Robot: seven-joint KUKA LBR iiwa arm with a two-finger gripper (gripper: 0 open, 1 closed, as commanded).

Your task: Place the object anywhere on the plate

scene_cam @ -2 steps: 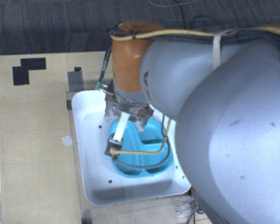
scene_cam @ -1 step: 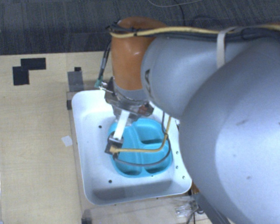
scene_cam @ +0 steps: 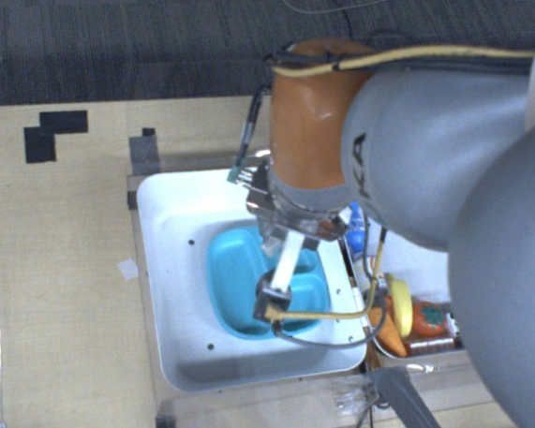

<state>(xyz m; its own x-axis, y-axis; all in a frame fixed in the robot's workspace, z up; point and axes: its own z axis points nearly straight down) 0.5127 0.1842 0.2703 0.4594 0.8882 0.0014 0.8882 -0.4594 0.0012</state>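
Observation:
A blue rounded plate [scene_cam: 234, 279] lies in the left white bin [scene_cam: 174, 264], toward its right side. My gripper [scene_cam: 289, 223] hangs over the plate's upper right part, mostly covered by the grey arm and the orange band above the wrist. The view does not let me tell whether anything is held in it. The plate's bare left half has nothing lying on it; its right part is hidden behind the wrist hardware.
The right bin is largely covered by the arm. In its visible strip lie a yellow banana-like item [scene_cam: 402, 306], an orange item [scene_cam: 389, 338], a red item [scene_cam: 431, 320] and a blue item [scene_cam: 356, 232]. Wooden bench stretches to the left.

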